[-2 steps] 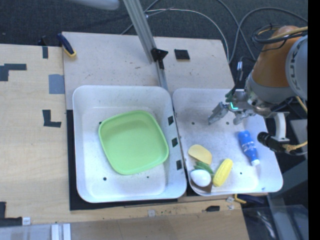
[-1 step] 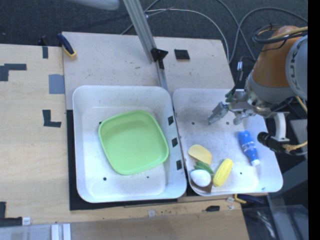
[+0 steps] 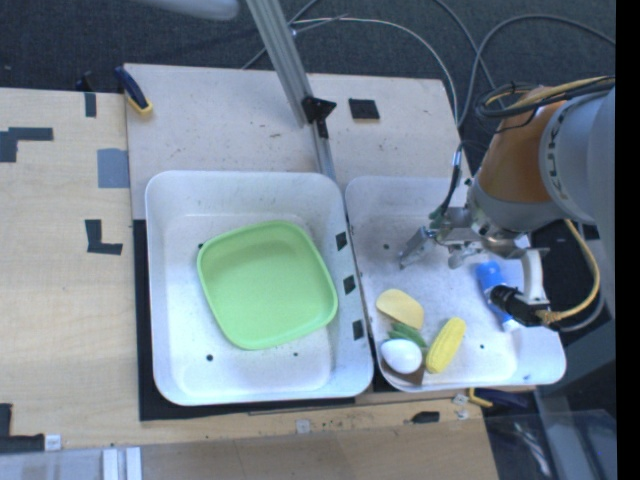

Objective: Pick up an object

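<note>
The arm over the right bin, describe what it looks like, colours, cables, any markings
The arm is rounded grey with a broad orange band above the wrist. Its gripper is a small grey metal piece with thin fingers. A blue and white part sits beside it. Black and yellowish cables loop around it. No markings are legible.

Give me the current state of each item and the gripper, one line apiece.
Green plate: lying flat in the left bin, nothing on it.
Corn: lying loose in the right bin, near its front edge.
Egg: resting at the right bin's front, beside the corn.
Yellow piece: lying just behind the egg.
Gripper: open, above the right bin, holding nothing.
</note>
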{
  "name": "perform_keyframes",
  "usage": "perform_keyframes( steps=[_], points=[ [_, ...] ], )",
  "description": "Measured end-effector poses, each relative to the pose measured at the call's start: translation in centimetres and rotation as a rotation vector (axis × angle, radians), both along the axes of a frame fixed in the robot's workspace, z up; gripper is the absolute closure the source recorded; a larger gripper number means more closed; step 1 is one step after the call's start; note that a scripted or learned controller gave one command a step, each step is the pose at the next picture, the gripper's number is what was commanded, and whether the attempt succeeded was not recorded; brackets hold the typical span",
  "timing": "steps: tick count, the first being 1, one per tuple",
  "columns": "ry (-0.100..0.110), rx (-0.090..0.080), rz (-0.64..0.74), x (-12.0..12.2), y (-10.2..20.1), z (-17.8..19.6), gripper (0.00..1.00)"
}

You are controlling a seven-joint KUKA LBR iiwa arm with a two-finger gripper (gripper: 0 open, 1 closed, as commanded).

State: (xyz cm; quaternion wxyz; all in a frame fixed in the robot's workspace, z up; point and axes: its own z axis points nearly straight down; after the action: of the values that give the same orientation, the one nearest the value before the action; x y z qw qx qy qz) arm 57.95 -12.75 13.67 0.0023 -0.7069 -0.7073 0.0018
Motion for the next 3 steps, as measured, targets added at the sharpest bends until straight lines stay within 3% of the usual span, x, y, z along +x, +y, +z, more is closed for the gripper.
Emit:
perform_keyframes(
  steps=[1,2,3],
  points=[
    [-0.007,-0.001,0.0,0.0,0.0,-4.8,0.0],
    [-0.009,-0.002,0.0,0.1,-0.1,-3.6,1.0],
    [-0.008,-0.001,0.0,-0.5,0.6,1.0,1.0]
  ],
)
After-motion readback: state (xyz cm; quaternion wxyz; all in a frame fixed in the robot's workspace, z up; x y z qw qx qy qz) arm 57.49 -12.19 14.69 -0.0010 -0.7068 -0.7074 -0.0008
